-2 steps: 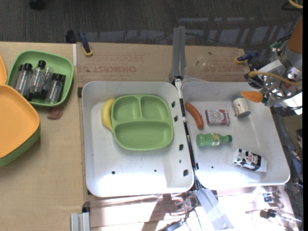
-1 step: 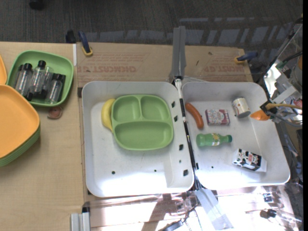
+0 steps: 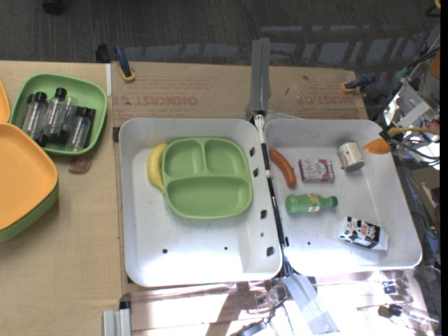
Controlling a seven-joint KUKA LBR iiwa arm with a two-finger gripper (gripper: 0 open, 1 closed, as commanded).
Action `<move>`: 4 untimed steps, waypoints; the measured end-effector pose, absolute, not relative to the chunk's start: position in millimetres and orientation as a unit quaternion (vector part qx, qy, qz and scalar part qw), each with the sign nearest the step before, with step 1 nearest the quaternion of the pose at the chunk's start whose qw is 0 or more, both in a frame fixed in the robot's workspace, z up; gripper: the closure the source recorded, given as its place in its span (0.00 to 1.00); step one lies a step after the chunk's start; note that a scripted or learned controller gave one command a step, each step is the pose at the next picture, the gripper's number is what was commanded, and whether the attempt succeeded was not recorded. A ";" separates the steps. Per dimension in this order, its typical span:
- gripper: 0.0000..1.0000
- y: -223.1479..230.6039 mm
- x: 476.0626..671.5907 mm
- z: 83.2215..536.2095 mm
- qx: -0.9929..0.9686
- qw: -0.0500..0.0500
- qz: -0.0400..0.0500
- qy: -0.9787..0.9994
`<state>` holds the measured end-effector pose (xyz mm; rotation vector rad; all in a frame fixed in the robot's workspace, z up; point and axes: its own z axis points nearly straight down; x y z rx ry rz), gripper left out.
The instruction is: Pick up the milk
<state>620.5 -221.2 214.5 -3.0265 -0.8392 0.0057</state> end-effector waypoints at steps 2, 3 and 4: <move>1.00 -215.7 617.6 205.5 -0.995 0.000 0.002 -0.102; 1.00 -220.5 582.1 201.0 -0.992 0.001 0.003 -0.124; 1.00 -221.4 635.2 222.5 -0.988 0.000 0.002 -0.153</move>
